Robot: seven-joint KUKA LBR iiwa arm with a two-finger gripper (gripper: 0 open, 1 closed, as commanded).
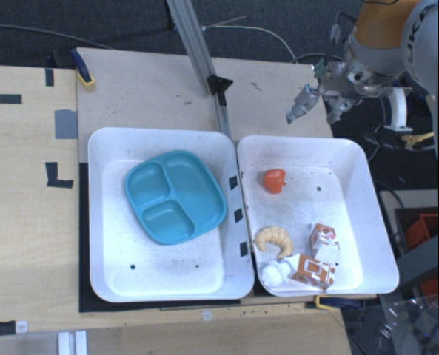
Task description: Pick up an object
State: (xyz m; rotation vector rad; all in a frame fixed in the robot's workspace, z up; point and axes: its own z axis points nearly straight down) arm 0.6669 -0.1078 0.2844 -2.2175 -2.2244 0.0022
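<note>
A small carton (323, 239), a white item (275, 274), a croissant (274, 238) and, farther back, a red object (273, 180) are being observed lying in the right bin (367, 198), while beyond its far rim the gripper (305, 103) is being held above the bench (152, 87) with fingers parted, nothing between them.

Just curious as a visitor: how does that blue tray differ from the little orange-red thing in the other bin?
The blue tray is big, flat and split into three compartments; the orange-red object is small, rounded and solid. The tray lies alone in the left bin; the object shares the right bin with other items. Both rest untouched, away from the gripper.
</note>
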